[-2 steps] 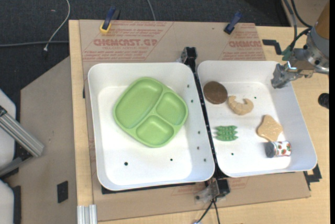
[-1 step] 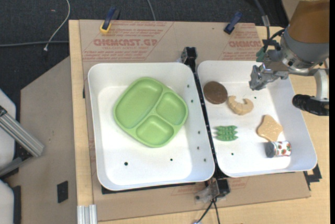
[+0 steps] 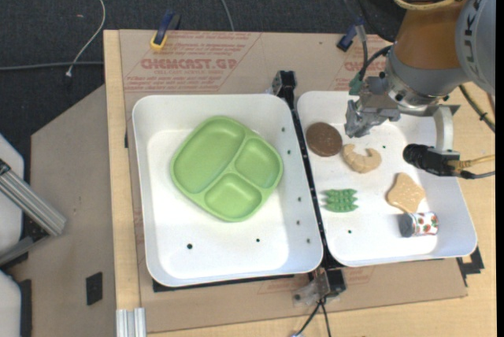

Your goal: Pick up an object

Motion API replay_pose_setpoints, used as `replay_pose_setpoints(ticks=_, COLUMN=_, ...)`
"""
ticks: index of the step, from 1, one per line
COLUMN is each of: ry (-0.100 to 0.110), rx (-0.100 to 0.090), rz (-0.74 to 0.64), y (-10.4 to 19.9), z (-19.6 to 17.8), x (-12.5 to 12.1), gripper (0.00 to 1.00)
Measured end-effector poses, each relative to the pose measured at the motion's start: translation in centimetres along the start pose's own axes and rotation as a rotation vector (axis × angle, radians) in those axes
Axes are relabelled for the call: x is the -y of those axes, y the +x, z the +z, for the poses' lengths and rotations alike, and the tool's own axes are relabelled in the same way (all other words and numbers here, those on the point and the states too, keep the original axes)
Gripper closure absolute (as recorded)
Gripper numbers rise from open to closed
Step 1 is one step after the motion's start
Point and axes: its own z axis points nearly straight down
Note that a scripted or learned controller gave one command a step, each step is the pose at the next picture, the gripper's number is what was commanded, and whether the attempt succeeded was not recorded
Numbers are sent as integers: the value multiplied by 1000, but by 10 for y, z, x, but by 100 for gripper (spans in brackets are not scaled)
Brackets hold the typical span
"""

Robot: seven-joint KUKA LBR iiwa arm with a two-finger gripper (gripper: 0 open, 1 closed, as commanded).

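My gripper [image 3: 356, 131] hangs over the right bin [image 3: 370, 249], its tip pointing down between a round brown cookie [image 3: 324, 139] and a tan curved pastry piece [image 3: 361, 160]. Nothing shows between its fingers. Lower in the same bin lie a green ridged toy [image 3: 340, 200], a tan bread slice [image 3: 405, 191] and a small white cup with red dots [image 3: 419, 224]. The left bin [image 3: 197, 249] holds a green divided plate [image 3: 227, 168].
Black clamps [image 3: 284, 82] sit at the bins' shared top edge. Blue clips [image 3: 164, 29] pin the cardboard sheet under the bins. A black cable connector [image 3: 429, 158] on the arm reaches over the right bin's right side.
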Motion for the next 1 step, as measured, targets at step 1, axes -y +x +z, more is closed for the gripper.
replay_pose_setpoints(ticks=1, ry=1, rx=-1, rz=-2, y=52, z=2, x=11, gripper=100)
